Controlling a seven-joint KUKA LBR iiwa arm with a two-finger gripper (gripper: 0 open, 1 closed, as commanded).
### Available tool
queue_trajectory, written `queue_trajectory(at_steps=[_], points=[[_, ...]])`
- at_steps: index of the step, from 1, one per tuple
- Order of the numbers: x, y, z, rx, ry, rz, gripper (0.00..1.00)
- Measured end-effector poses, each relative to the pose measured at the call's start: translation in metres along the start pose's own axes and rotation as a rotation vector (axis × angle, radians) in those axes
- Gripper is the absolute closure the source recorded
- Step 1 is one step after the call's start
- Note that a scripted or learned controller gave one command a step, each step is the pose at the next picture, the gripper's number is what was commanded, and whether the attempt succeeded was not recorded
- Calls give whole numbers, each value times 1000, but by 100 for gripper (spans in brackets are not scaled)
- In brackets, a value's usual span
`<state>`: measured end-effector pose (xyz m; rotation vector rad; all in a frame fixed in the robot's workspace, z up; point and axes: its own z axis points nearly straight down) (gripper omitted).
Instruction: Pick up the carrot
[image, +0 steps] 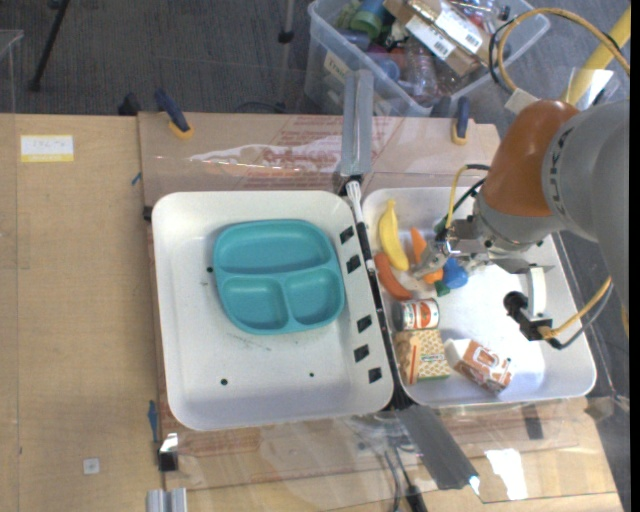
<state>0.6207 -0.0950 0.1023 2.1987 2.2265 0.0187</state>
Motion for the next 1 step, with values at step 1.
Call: queue_trajectory(at_steps=[1], points=[[76, -15, -119, 16, 0, 69, 100]])
